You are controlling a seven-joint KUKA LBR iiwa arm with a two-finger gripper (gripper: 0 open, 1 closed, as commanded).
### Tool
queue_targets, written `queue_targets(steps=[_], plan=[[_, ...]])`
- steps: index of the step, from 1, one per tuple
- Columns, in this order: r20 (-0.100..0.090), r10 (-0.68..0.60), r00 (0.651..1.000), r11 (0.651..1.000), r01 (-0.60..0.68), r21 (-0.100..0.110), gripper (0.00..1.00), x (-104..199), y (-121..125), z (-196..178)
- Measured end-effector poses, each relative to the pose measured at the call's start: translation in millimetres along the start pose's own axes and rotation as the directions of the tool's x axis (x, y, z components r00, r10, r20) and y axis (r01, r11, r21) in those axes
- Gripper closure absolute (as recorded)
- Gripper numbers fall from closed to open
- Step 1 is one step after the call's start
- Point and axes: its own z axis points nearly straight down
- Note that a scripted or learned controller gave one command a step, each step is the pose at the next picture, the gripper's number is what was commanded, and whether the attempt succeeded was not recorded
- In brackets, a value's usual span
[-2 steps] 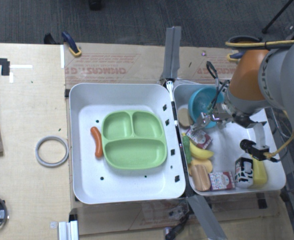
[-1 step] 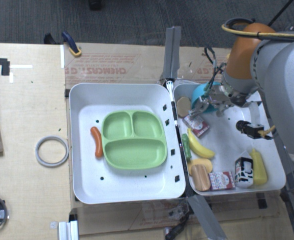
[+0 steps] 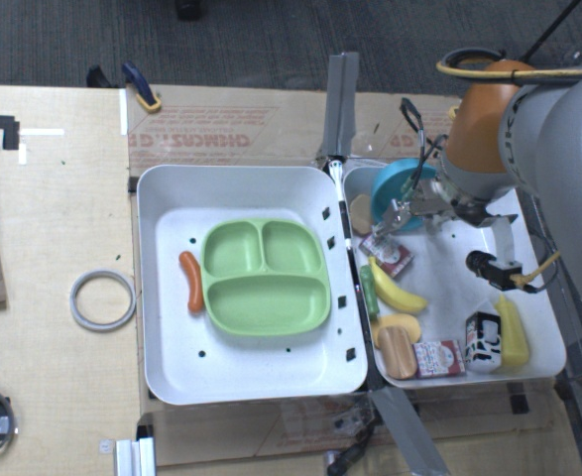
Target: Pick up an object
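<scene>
1. Camera view places the gripper (image 3: 402,214) low in the right bin (image 3: 538,365), beside the blue bowl (image 3: 402,181).
2. Its opening cannot be told.
3. A banana (image 3: 396,291) lies just below it, apart.

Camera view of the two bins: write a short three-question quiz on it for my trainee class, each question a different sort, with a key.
1. True or false: the green divided plate lies in the right bin.
2. Which lies beside the plate in the left bin? A) banana B) orange sausage C) blue bowl
3. Fill in: the gripper hovers near the blue ____.

Key
1. False; it lies in the left bin.
2. B, the orange sausage.
3. Bowl; the blue bowl sits at the right bin's far end, with the banana nearer the camera.
</scene>
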Motion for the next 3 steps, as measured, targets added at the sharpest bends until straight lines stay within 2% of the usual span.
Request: queue_targets(steps=[1, 2, 3], plan=[[-0.006, -0.215, 0.977, 0.977, 0.215, 0.014, 0.00, -6, 13, 1], [-0.004, -0.167, 0.986, 0.986, 0.167, 0.001, 0.00, 4, -66, 0], [-0.024, -0.186, 0.982, 0.982, 0.186, 0.043, 0.00, -26, 16, 7]])
